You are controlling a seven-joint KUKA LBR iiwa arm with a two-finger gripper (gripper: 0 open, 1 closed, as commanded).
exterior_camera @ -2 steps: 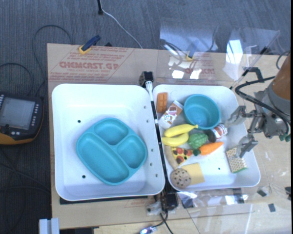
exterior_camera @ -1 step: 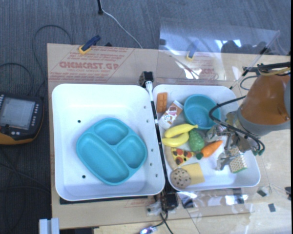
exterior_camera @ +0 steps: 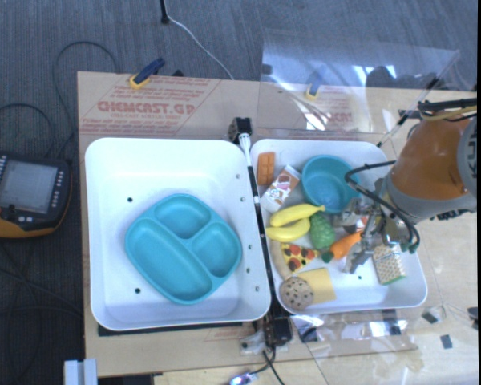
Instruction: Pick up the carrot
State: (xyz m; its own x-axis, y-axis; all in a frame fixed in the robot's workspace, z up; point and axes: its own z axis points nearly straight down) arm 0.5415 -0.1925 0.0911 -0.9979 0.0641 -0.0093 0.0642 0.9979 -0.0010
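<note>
Carrot [exterior_camera: 345,245] lies at the frame's lower right in the right bin [exterior_camera: 401,297], with the gripper [exterior_camera: 367,247] just beside it, jaw state unclear.

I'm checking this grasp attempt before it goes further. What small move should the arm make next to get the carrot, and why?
Probably a short descent with a slight nudge toward the left bin. The gripper hangs in the right bin, just right of the carrot, which lies slanted between the green broccoli and the gripper. Nothing shows the carrot between the fingers, so centring over it comes before closing.
</note>
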